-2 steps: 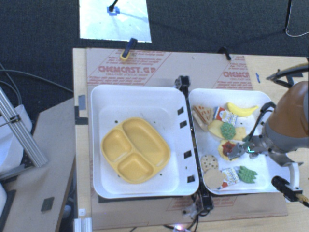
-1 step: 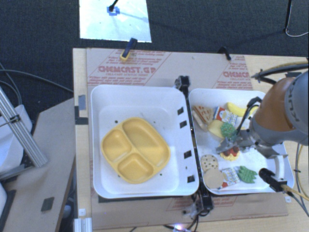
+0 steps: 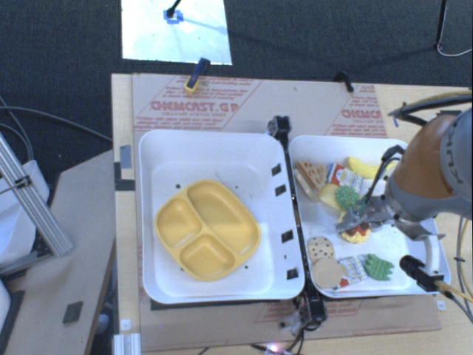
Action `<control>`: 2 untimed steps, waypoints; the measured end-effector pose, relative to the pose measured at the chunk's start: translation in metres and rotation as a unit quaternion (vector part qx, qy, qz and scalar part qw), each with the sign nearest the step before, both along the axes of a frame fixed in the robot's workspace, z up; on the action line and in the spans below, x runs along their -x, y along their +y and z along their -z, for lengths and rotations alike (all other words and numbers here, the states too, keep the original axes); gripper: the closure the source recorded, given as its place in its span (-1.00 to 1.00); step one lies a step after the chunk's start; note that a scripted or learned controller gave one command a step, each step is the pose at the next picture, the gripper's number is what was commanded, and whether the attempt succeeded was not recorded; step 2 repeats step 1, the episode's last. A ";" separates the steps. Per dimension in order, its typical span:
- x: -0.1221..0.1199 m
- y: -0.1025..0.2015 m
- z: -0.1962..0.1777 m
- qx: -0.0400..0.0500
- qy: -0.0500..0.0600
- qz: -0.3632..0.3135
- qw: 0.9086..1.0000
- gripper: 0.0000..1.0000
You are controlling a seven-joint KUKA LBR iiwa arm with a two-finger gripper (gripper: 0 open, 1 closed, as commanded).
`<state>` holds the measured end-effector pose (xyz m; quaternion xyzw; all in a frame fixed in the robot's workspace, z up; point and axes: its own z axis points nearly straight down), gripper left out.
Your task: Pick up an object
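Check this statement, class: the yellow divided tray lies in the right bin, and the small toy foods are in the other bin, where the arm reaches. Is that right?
Not quite. The camera view shows the yellow divided tray in the left bin, not the right. The rest stands: the small toy foods, such as the banana and the cookie, lie in the other bin, where the gripper reaches.

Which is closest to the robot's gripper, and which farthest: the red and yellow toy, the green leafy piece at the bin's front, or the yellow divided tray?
Measured from the gripper in the camera view:
1. Red and yellow toy, right bin, just beneath the gripper.
2. Green leafy piece, right bin, toward the front edge.
3. Yellow divided tray, left bin, well across the divider.
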<state>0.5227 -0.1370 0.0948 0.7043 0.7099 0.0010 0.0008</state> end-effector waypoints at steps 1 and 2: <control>-0.060 0.055 0.005 0.001 -0.002 -0.001 1.000 1.00; -0.060 0.055 0.005 0.001 -0.002 -0.001 1.000 1.00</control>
